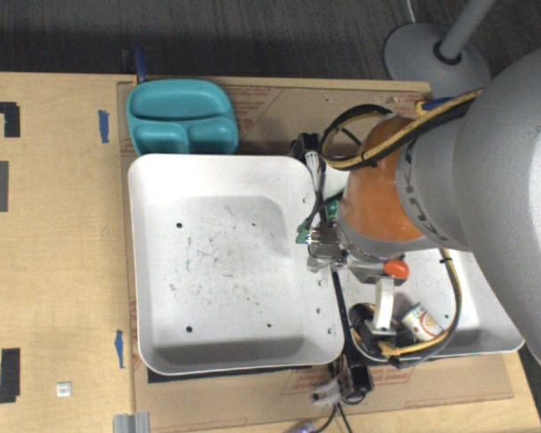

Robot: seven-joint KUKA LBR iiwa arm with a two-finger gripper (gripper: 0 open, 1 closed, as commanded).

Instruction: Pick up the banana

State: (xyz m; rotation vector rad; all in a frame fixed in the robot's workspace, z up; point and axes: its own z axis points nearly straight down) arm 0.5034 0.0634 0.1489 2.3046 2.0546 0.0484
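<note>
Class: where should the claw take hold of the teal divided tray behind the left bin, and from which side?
Likely the thin rim at the far edge of the teal tray, coming straight down from above. It lies flat, open side up, so its upright walls offer the narrow hold; the left bin crowds its near edge.
</note>
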